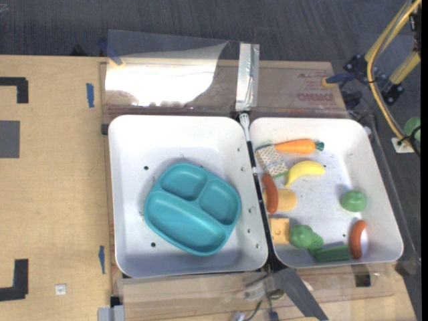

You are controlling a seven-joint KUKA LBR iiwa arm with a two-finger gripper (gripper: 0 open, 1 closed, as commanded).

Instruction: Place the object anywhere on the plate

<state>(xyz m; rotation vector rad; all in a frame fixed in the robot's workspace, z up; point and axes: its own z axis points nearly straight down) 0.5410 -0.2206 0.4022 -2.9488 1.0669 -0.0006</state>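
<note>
Plate point(192, 208) sits bare in left bin point(127, 179); toy foods, banana point(305, 172) included, lie in right bin point(381, 199). Pick not yet begun; end effector state cannot be told

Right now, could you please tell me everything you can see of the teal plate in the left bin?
The teal plate is a rounded, glossy, plastic-looking dish with three compartments: two smaller ones on its far side, one long one nearer the camera. It lies flat and upright on the floor of the left bin, turned at a slant, roughly centred. Nothing lies on it. Its lower right edge comes close to the bin's right wall; whether they touch is unclear.
</note>
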